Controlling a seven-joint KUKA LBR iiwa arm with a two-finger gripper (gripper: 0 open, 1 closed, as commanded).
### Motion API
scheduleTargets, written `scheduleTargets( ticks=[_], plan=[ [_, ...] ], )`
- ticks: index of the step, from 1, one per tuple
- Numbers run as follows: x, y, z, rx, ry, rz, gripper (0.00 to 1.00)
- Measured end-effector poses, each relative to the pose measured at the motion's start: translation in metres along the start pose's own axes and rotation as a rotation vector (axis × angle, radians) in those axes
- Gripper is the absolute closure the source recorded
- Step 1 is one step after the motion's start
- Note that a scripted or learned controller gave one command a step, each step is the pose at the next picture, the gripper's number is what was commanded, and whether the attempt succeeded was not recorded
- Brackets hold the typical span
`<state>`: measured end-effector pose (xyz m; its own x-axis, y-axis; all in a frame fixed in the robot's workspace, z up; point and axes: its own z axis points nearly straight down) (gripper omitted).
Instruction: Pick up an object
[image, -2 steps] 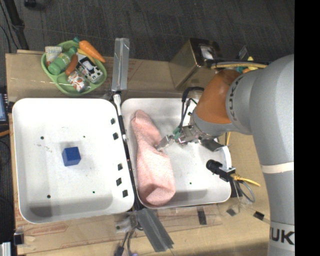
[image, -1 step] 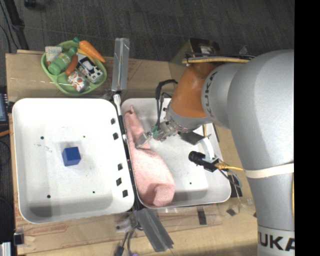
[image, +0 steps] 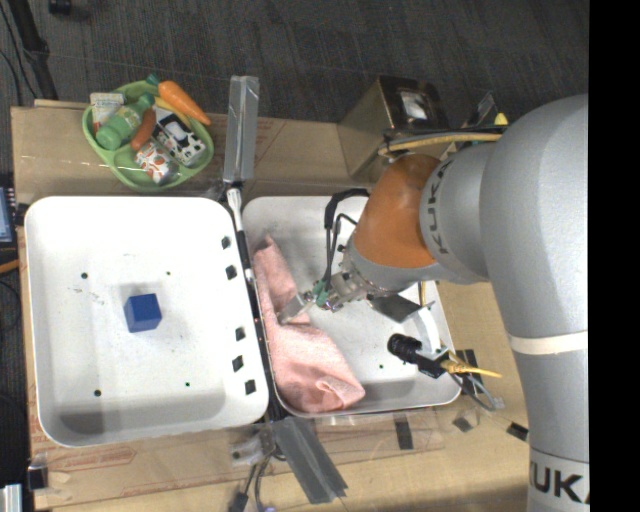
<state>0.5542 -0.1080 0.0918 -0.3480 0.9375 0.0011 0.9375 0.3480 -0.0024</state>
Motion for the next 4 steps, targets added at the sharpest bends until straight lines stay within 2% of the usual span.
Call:
scheduleTargets(
  ticks=[1, 2, 3, 4],
  plan=[
    [0.022, -0.044, 0.0, 0.0, 0.001, -0.045, 0.0],
    [0.021, -0.044, -0.009, 0.0, 0.001, -0.048, 1.0],
    [0.021, -0.044, -0.009, 0.0, 0.0, -0.049, 0.0],
    [0.021, -0.043, -0.018, 0.001, 0.001, -0.054, 1.0]
  ],
)
